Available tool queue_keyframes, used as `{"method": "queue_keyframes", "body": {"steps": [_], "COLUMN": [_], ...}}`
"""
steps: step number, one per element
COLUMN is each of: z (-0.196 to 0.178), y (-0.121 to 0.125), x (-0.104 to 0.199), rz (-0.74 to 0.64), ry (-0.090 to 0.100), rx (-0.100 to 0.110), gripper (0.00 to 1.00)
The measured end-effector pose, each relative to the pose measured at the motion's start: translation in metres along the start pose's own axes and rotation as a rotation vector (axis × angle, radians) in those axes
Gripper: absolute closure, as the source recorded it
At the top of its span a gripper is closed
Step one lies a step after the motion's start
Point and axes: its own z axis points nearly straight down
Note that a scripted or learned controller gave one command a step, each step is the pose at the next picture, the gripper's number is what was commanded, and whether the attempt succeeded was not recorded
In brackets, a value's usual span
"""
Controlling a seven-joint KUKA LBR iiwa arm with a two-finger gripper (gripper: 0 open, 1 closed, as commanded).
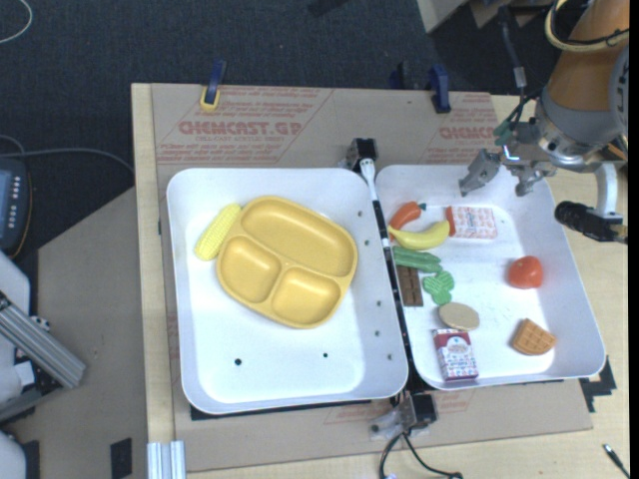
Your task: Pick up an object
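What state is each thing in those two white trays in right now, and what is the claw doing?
Claw: open, above the right tray's far edge, holding nothing.
Yellow divided plate: right way up in the left tray, compartments bare.
Corn cob: lying against the plate's left edge.
Banana: lying flat in the right tray.
Tomato: resting alone.
Small red carton: lying flat near the front edge.

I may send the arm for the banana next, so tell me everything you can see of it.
The banana is a small yellow toy that looks like smooth plastic, curved with both ends turned upward in the picture. It lies flat on the floor of the right bin, near that bin's left wall and toward its far end. An orange-red carrot-like piece meets its left end, a white packet with red print sits against its right end, and a green piece lies just below it. The gripper is above the bin's far edge, apart from it.
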Motion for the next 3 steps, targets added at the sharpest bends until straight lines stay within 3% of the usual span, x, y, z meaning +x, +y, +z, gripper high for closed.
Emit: {"method": "queue_keyframes", "body": {"steps": [1, 2, 3], "z": [0.063, 0.097, 0.081], "y": [0.004, 0.006, 0.009], "x": [0.0, 0.0, -0.001], "rz": [-0.001, -0.001, -0.002], "ry": [-0.001, -0.004, -0.007], "rx": [-0.002, -0.009, -0.02], "gripper": [0.0, 0.0, 1.0]}}
